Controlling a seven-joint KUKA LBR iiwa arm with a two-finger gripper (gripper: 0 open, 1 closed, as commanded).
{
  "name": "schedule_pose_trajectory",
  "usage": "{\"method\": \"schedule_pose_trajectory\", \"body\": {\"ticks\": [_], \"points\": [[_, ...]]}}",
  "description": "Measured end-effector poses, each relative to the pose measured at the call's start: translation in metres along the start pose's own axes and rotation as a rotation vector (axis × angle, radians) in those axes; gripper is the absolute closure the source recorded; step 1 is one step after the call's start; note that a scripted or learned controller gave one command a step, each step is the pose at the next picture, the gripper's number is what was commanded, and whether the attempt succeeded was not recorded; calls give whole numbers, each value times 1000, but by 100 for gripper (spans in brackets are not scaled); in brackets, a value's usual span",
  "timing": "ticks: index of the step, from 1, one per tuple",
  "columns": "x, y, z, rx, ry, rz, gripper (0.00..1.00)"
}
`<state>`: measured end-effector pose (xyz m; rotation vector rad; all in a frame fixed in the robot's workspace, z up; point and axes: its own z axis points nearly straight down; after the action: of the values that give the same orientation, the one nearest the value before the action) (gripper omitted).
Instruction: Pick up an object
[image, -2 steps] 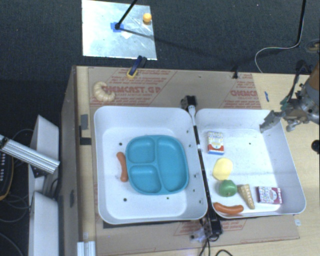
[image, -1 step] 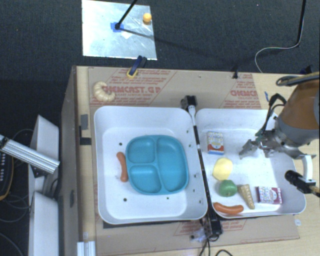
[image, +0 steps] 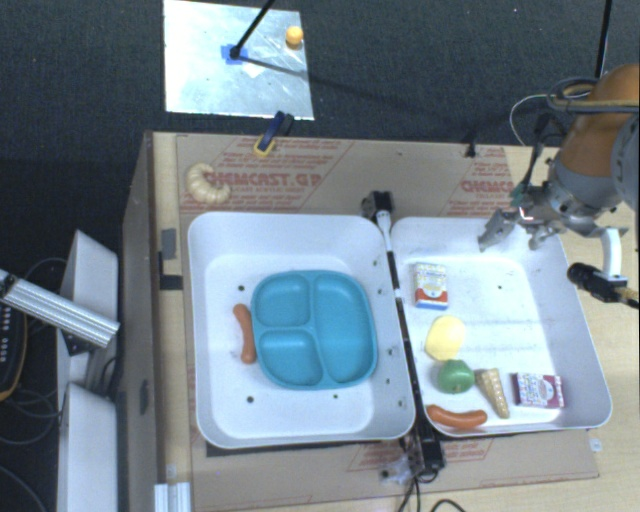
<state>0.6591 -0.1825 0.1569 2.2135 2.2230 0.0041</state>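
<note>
Carton (image: 431, 284) sitting just below-left of claw (image: 521, 226), looking light, stiff; narrow sides suiting grip. Claw hovering, spread wide, holding nothing.

The arm (image: 598, 150) was grey with an orange band above its wrist, thin cables looping beside it, and ended in a pale metal two-finger gripper (image: 520, 230).

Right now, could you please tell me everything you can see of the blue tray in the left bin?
The blue tray looks like smooth plastic, a rounded rectangle with four compartments, none holding anything. It lies flat near the middle of the left bin, turned slightly askew. A sausage lies just beside its left edge; whether they touch is unclear.
</note>
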Motion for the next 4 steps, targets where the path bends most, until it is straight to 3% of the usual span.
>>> {"method": "schedule_pose_trajectory", "body": {"ticks": [1,2,3,4], "points": [[-25,-11,-66,0,-1,2,0],[-24,-48,28,5,2,3,0],[-24,8,-30,-1,-1,0,0],[-24,-56,72,4,1,3,0]]}}
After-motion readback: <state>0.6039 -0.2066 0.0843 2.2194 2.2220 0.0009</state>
